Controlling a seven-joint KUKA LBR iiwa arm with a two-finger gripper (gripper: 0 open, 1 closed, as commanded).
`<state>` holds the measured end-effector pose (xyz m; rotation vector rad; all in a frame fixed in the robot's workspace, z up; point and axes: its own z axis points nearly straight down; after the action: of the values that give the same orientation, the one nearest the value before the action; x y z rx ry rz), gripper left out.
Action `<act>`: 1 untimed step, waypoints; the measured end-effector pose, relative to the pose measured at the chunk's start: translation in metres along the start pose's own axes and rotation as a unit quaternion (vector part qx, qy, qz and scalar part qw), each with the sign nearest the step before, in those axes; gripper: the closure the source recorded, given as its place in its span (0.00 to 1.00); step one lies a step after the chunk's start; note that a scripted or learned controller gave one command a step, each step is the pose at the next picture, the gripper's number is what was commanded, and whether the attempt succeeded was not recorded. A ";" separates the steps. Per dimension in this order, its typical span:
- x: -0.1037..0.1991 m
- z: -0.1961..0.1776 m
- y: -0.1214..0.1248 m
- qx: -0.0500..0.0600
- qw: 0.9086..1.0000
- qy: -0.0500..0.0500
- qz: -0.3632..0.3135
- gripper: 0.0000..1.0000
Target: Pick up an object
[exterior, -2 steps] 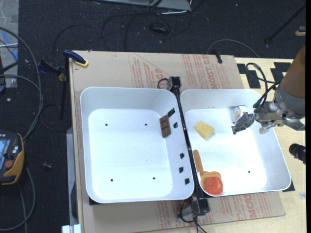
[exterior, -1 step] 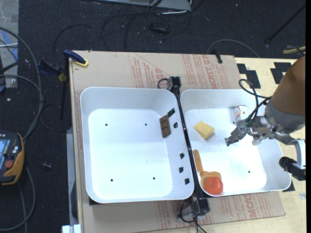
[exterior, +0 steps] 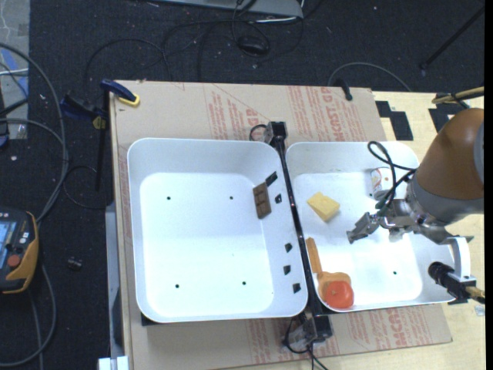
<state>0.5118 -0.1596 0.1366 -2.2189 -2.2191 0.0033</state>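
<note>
Fingers (exterior: 360, 232) slightly spread, holding nothing, over the right bin (exterior: 400, 295).
Yellow sponge (exterior: 323, 206) lies just up-left of them; orange-handled tomato brush (exterior: 331, 284) below-left; brown block (exterior: 262, 200) in left bin (exterior: 154, 160).

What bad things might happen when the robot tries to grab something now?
1. The gripper hangs over bare floor in the right bin, between the yellow sponge and the wooden spoon with the red ball, so it may close on nothing.
2. The spoon lies against the bin's wall, so the fingers might bump the wall.
3. The black cable loops near the wrist and could snag.
</note>
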 end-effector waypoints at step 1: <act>0.000 0.046 -0.001 0.000 1.000 0.000 0.000 0.00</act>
<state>0.5106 -0.1591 0.0902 -2.2187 -2.2187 0.0036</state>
